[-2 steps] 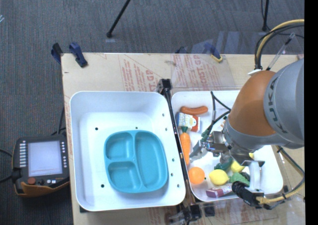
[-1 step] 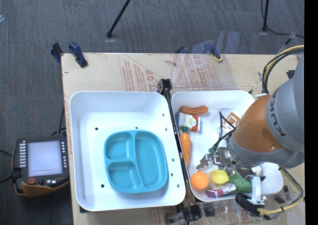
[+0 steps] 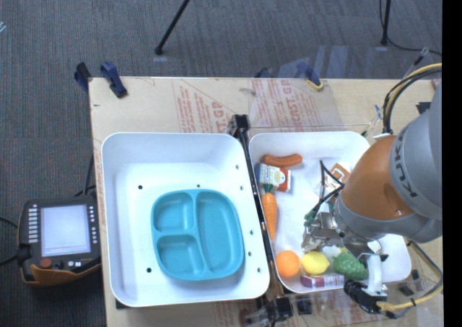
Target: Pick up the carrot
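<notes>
The gripper sits low in the right bin, and close about it things crowd: a lemon just below it, a green vegetable to its lower right, an orange to its lower left. Out to its left there is a strip of bare white floor, then the carrot lying along the bin's left wall, hemmed by a small carton at its top end, with a sausage beyond. Up and right of the gripper the floor is open. Far to its left, the other bin has room all around a blue divided plate.
</notes>
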`<action>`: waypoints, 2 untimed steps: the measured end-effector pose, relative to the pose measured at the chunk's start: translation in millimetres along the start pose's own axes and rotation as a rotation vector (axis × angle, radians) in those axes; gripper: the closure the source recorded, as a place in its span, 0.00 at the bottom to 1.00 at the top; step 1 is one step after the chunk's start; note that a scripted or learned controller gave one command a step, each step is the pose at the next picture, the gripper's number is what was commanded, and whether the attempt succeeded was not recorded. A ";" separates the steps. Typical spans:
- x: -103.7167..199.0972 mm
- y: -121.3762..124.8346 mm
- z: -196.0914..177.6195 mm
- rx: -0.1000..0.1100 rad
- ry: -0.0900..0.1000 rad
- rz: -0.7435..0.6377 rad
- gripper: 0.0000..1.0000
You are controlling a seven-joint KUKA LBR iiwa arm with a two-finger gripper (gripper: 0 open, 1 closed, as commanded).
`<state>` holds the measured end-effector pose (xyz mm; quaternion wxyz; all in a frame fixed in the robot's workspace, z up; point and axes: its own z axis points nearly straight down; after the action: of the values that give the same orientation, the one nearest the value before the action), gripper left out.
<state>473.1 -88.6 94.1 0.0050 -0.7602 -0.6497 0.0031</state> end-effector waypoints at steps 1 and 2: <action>-0.1 -0.9 -8.1 0.005 0.001 -0.001 1.00; 0.0 -1.2 -7.7 0.006 0.001 -0.001 0.00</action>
<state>472.0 -88.4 101.9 0.0076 -0.7598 -0.6501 0.0048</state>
